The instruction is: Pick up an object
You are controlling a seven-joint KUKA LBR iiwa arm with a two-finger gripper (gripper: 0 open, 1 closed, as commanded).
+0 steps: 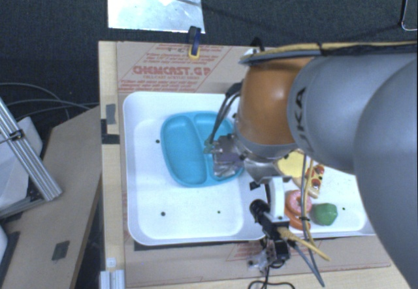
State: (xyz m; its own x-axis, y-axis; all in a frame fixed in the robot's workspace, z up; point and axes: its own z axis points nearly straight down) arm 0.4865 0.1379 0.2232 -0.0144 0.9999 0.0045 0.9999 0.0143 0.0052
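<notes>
Across the left bin (140, 216) you have bare white floor below the blue divided tray (186, 151). Its right rim sits under the gripper (222, 162), whose spread you cannot tell. Further right, a green object (324, 214) lies near the right bin's (349, 222) front edge.

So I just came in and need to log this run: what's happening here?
The grey KUKA arm reaches in from the right, its gripper down over a blue divided tray lying in the left white bin. Whether it has hold of the tray cannot be told. The right bin holds a green object, a yellow piece and an orange-pink item.
</notes>
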